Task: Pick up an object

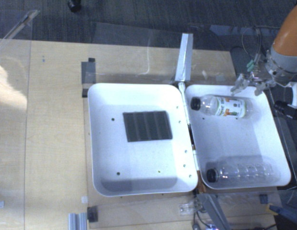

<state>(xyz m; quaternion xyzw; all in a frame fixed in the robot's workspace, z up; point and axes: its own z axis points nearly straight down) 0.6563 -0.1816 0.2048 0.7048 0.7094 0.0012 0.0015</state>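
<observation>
Camera view: looks down on two white bins side by side on a wooden bench.
Left bin: a flat dark ridged pad lies near its middle.
Right bin: two clear bottles lie on their sides, well apart.
Labelled bottle: near the far wall, black cap to the left.
Plain bottle: near the front wall, black cap to the left.
Arm: orange band at the top right corner.
Gripper: above the far right rim, near the labelled bottle, fingers spread and nothing between them.
</observation>
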